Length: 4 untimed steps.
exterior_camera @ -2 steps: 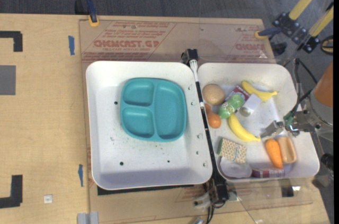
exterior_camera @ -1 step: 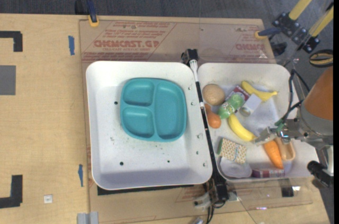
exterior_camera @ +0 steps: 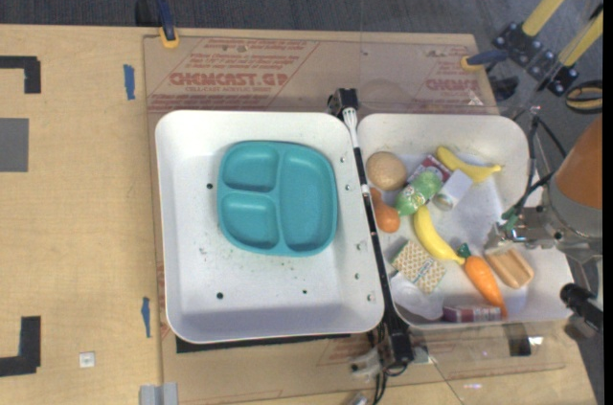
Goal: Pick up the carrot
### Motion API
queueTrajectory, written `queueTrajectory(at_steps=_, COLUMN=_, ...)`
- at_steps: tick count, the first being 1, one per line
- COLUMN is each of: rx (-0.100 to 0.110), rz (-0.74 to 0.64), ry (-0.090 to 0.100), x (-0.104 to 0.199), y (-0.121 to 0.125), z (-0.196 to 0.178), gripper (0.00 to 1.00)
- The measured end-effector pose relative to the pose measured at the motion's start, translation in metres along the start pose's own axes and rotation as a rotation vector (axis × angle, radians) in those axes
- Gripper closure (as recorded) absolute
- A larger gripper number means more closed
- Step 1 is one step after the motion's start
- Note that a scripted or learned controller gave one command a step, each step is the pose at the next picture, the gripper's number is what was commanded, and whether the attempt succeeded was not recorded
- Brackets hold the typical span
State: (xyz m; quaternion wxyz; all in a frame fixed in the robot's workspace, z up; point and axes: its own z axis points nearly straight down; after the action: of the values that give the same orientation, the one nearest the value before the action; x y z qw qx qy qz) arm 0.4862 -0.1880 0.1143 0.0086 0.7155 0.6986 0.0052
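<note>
Camera view: carrot point(exterior_camera: 482, 277) in right bin point(exterior_camera: 517, 137), just below-left of the fingers point(exterior_camera: 509, 232), their state unclear.

Orange carrot point(exterior_camera: 482, 279) with a little green top lies slanted in the right bin's lower part.

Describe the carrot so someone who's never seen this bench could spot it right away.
Start at the right-hand white bin, the one crowded with toy food, not the one holding the teal plate. Look toward its near right corner, just below the lower banana. The carrot lies there at a slant: a tapered bright orange body with a small green top, unlike the tan bread-like piece beside it.
</note>
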Motion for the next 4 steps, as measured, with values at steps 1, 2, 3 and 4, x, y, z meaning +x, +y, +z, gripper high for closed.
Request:
queueTrajectory(at_steps=1, rx=-0.001, rz=-0.022, ry=-0.002, x=0.040, y=-0.002, z=0.023, gripper=1.00)
queueTrajectory(at_steps=2, rx=0.017, rz=0.210, ry=0.005, x=0.117, y=0.012, z=-0.071, gripper=1.00)
queueTrajectory(at_steps=3, rx=0.021, rz=0.211, ry=0.003, x=0.115, y=0.011, z=-0.070, gripper=0.00)
queueTrajectory(at_steps=4, rx=0.025, rz=-0.016, ry=0.006, x=0.056, y=-0.008, z=-0.041, gripper=0.00)
